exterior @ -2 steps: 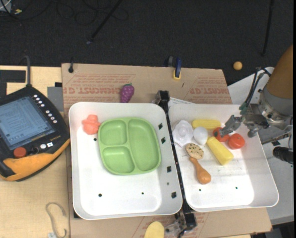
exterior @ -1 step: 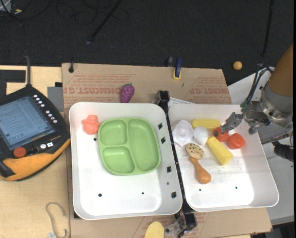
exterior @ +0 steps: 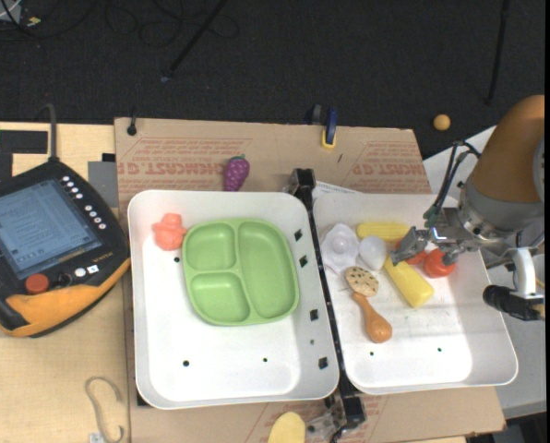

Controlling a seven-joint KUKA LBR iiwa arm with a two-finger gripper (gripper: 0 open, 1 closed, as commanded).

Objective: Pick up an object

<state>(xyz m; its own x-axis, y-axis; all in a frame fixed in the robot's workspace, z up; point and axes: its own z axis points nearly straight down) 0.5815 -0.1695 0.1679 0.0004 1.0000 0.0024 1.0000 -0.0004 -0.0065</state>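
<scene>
The right bin (exterior: 460, 358) holds several objects. A yellow bar (exterior: 382, 231) lies at its back, and a yellow block (exterior: 411, 284) sits at a slant in the middle. Two white pieces (exterior: 341, 243) (exterior: 372, 251) lie next to a brown wooden spoon-like toy (exterior: 370, 305) with a speckled head. A red-orange toy (exterior: 437, 264) rests at the right of the group. My gripper (exterior: 423, 245) is low over the right bin, directly above and touching or nearly touching the red-orange toy and the top of the yellow block. I see nothing lifted.
The left bin (exterior: 164, 358) holds a green divided plate (exterior: 238, 270) and a pink toy (exterior: 168, 232). A purple grape toy (exterior: 236, 171) lies on the cardboard behind. A teach pendant (exterior: 40, 238) sits far left. A yellow object (exterior: 287, 427) lies in front of the bins.
</scene>
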